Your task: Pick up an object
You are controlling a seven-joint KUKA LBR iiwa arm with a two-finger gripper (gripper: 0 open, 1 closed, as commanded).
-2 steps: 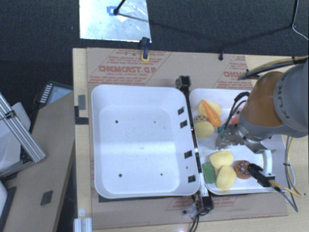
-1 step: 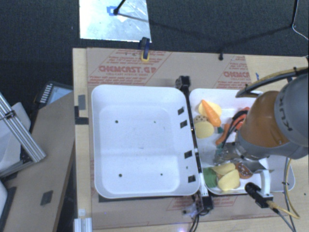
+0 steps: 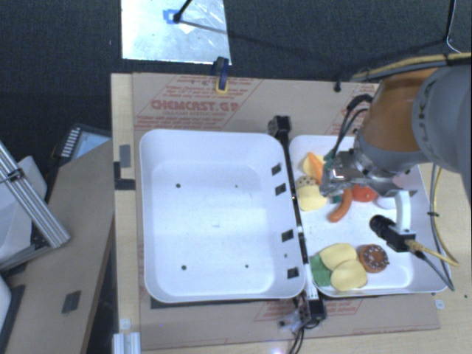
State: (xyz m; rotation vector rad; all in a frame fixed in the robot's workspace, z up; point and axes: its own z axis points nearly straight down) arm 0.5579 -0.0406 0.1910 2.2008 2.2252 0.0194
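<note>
My gripper (image 3: 336, 183) hangs low over the upper middle of the right bin (image 3: 402, 280), under the grey wrist with its orange band. Directly around it lie an orange wedge (image 3: 315, 165), a pale yellow piece (image 3: 310, 198), an orange-red sausage (image 3: 340, 209), a red tomato (image 3: 363, 193) and a small teal piece (image 3: 346, 195). The gripper body hides its tips, and no object can be seen held in it.
At the front of the right bin sit two yellow potato shapes (image 3: 338, 255) (image 3: 349, 276), a green piece (image 3: 320, 268) and a chocolate donut (image 3: 373, 257). The left bin (image 3: 214, 135) stands beside it, with a black divider strip (image 3: 289, 190) between the two.
</note>
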